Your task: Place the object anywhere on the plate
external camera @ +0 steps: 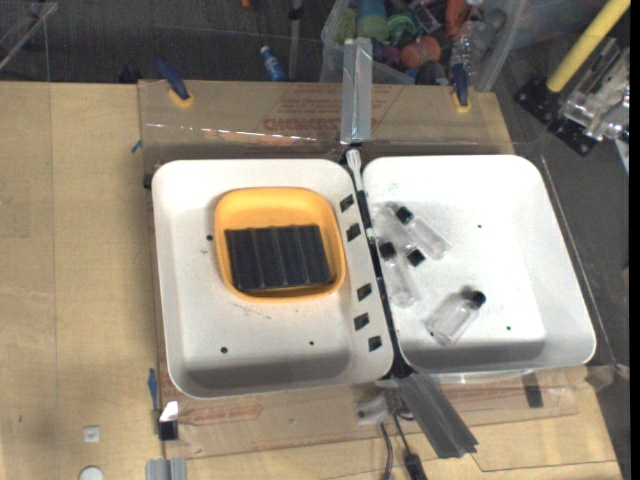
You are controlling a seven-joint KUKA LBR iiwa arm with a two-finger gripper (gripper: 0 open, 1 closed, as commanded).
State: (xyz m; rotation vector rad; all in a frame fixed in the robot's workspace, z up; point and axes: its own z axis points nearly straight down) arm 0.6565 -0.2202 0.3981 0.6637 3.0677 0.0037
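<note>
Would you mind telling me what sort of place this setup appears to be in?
Probably a robotics lab test bench: two white bins clamped to a board, clear vials for picking, and a crate of assorted toys behind.

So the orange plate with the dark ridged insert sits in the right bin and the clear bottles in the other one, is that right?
Not quite. The camera view shows the orange plate with its dark ridged insert in the left bin; the clear bottles lie in the right bin.

bright, even overhead light | soft shadows | slightly soft, grainy focus
</note>
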